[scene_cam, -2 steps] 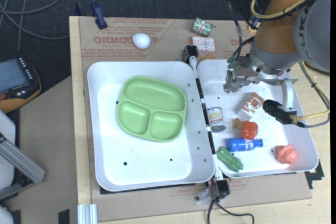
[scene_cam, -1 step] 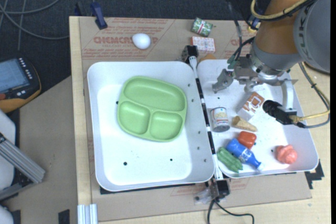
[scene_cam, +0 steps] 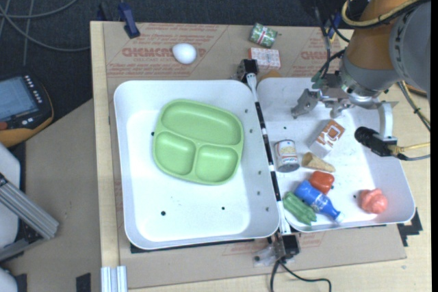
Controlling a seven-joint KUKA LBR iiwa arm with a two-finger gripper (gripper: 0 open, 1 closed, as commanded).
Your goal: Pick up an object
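- Over the right bin (scene_cam: 404, 178), at its far edge, the hand (scene_cam: 320, 100) hangs with fingers spread, nothing between them.
- Just nearer in that bin: an orange-and-white carton (scene_cam: 328, 135), then a small can (scene_cam: 285, 154) and a tan wedge (scene_cam: 317, 162).
- Nearer still, a blue bottle with a red cap (scene_cam: 319, 193), a green piece (scene_cam: 298, 208), a pink lump (scene_cam: 374, 200).
- Beside that bin, the left bin (scene_cam: 137, 167) holds a green divided plate (scene_cam: 198, 141).

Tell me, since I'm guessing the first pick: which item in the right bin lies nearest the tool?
The small white and orange carton, just below the tool; the can, wedge, bottle and pink toy lie farther down.
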